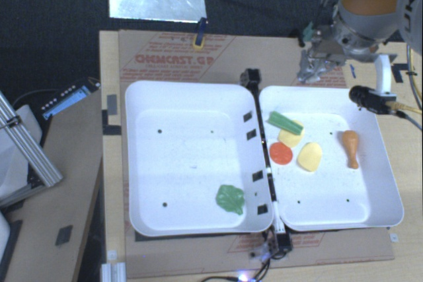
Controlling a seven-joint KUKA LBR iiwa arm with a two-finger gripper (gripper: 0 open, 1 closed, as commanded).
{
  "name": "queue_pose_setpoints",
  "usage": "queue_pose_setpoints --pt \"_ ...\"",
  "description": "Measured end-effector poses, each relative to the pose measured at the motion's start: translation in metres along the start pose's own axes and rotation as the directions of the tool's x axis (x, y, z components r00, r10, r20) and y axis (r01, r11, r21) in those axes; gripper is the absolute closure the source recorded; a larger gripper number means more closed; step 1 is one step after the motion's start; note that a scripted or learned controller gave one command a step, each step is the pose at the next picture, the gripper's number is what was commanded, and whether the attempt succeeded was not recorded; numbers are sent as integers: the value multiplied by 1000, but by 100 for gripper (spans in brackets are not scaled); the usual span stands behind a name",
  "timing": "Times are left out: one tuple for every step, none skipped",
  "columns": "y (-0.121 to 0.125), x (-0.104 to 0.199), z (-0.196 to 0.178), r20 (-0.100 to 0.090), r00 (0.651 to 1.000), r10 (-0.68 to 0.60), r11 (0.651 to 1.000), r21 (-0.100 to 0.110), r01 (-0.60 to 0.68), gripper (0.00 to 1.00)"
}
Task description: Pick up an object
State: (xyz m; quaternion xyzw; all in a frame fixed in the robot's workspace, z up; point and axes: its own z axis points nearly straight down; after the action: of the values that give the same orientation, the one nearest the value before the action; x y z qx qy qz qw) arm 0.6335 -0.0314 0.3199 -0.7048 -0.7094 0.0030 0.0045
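The left bin (172, 135) holds a single green leafy piece (230, 199), lying near its front right corner, close to the wall shared with the right bin (370, 208); there it would be awkward for fingers to straddle, with the wall crowding one side. Across the divider, four pieces cluster in the right bin's left half: a green stick (285, 122) lying at a slant, a small yellow piece (289, 137) touching it just below, a red disc (281, 153) beside the divider, and a yellow lump (309, 156) to the disc's right. These sit so close together that closing on one likely nudges a neighbour. Farther right, an orange drumstick (350, 147) lies alone and well apart from the cluster, which makes it look the easiest pick. The gripper (312, 70) hangs above the right bin's far rim, outside the bin and carrying nothing; whether its jaws are spread or pressed together I cannot tell. Judging from that raised position, no object has yet been chosen.
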Motion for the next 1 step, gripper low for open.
queue_pose_setpoints --pt "8 17 -99 2 1000 0 1000 -24 0 100"
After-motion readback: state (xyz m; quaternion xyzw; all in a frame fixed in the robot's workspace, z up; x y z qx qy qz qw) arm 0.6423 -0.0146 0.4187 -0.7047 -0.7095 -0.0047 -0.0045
